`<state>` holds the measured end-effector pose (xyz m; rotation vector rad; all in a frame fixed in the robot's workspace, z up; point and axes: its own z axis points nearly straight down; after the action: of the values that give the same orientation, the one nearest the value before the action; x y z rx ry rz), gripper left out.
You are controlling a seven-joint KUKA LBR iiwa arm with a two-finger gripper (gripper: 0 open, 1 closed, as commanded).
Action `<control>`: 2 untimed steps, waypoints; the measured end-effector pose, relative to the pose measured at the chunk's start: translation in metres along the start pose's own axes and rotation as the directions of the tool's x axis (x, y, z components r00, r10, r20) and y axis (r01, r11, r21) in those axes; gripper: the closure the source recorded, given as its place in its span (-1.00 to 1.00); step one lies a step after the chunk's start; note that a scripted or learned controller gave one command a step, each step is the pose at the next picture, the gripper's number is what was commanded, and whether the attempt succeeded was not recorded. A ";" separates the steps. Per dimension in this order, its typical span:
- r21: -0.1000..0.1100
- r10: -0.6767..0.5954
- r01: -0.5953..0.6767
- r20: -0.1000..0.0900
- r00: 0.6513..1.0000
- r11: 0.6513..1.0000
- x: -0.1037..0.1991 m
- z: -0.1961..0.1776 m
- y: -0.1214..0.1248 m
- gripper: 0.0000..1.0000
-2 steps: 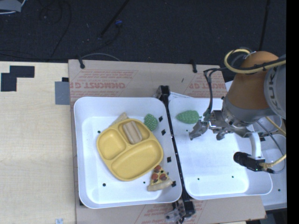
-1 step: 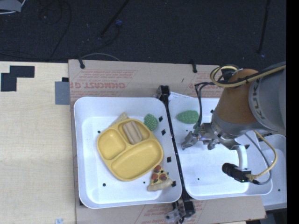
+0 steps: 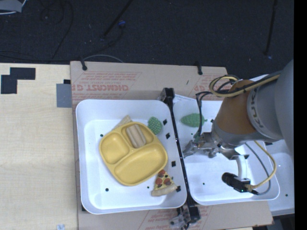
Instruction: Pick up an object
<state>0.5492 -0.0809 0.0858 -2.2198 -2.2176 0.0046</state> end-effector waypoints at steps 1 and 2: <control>0.000 0.006 -0.006 -0.001 1.000 1.000 -0.001 -0.012 0.000 1.00; -0.005 0.000 0.000 0.000 1.000 1.000 -0.001 -0.054 0.000 1.00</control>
<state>0.5492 -0.0819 0.1398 -2.2231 -2.2200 -0.0006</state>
